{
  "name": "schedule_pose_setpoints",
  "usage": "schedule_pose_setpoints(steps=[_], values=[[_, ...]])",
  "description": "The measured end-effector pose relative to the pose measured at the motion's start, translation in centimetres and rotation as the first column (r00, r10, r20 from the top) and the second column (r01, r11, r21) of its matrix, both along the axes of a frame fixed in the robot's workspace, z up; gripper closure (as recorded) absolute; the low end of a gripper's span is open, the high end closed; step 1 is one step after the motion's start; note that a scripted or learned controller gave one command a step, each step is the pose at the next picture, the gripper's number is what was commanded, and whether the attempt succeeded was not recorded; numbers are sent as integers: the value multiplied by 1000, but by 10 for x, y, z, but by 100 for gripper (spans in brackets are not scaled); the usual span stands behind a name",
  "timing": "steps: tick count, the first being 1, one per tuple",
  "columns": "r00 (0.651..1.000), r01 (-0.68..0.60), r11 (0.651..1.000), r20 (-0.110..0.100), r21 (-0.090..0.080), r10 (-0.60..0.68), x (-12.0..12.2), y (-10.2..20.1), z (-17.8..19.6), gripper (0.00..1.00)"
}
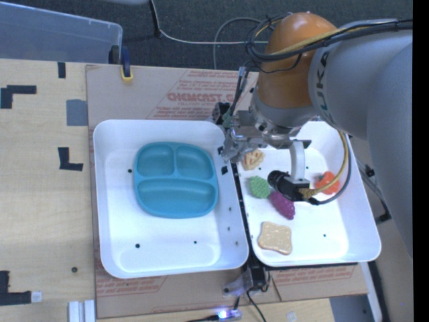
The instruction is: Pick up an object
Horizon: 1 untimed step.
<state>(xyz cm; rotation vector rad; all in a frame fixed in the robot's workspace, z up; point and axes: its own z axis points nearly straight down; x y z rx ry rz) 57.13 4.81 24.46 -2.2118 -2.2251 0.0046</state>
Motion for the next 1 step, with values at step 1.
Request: schedule_pose_setpoints(steps=[1], values=[[1000,-1,1000,0,0,1,-27,51,-3,100]])
